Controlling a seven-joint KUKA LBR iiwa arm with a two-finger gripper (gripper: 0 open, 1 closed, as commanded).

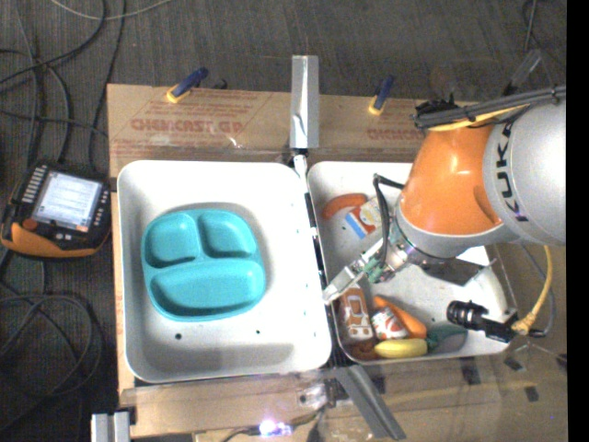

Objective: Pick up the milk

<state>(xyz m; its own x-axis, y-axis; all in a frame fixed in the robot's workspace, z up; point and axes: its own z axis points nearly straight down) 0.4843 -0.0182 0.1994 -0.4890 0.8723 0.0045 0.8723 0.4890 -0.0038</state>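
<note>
The milk (pixel 354 214) looks like a small white carton with an orange-red top, lying at the far left of the right bin (pixel 479 263). My gripper (pixel 348 279) hangs low over that bin's left side, close to the divider wall. It is a little nearer the camera than the milk and not touching it. The arm's orange band and grey wrist cover the middle of the bin. Nothing is visibly held.
A brown snack box (pixel 355 316), a carrot (pixel 405 319), a banana (pixel 400 348) and a dark green item (pixel 445 339) crowd the right bin's front edge. The left bin (pixel 138 330) holds a turquoise divided plate (pixel 204 263). A tablet (pixel 57 208) lies left of the bench.
</note>
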